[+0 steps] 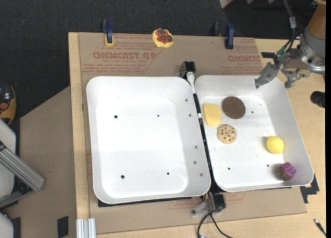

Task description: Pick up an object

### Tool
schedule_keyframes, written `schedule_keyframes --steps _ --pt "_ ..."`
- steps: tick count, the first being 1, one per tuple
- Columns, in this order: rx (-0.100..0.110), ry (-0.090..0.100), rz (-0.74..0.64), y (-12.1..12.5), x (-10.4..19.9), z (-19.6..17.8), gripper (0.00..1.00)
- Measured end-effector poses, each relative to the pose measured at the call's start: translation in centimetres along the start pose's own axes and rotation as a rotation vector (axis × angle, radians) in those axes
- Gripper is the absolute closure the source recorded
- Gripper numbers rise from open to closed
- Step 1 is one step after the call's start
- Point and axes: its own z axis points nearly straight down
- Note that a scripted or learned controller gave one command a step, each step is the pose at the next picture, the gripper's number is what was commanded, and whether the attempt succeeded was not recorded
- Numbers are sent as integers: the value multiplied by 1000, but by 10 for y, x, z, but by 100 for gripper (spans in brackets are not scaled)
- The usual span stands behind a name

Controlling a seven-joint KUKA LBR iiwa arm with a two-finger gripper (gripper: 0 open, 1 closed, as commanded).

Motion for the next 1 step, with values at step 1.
schedule_keyframes --steps 1 --pt "14 7 -6 -39 81 100 0"
